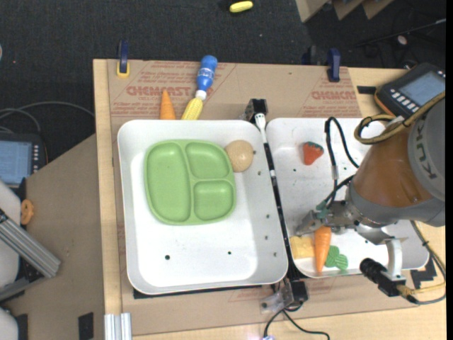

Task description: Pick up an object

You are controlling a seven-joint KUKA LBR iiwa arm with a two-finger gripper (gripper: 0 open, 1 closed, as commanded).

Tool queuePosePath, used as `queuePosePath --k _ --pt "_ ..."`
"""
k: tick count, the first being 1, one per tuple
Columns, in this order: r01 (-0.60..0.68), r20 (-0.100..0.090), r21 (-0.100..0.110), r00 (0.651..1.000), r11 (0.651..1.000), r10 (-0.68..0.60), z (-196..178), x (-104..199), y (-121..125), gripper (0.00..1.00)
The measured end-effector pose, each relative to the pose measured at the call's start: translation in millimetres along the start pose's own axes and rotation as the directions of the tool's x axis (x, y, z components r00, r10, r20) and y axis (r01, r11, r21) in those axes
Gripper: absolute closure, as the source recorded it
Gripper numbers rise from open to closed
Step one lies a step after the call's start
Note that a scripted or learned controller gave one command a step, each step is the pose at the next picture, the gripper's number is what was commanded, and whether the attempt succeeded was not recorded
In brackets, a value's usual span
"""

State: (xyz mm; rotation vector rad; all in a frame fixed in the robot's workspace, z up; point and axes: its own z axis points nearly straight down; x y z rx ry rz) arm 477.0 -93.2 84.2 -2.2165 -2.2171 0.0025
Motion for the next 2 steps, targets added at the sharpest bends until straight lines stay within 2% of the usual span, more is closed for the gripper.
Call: queuePosePath --k 1,2 --pt "-0.003 0.006 -0.009 1.0 1.0 0.003 -11.1 -2.9 2.6 1.0" --pt "0.008 0.004 -0.02 1.0 1.0 -0.008 -106.6 50.6 56.3 1.0"
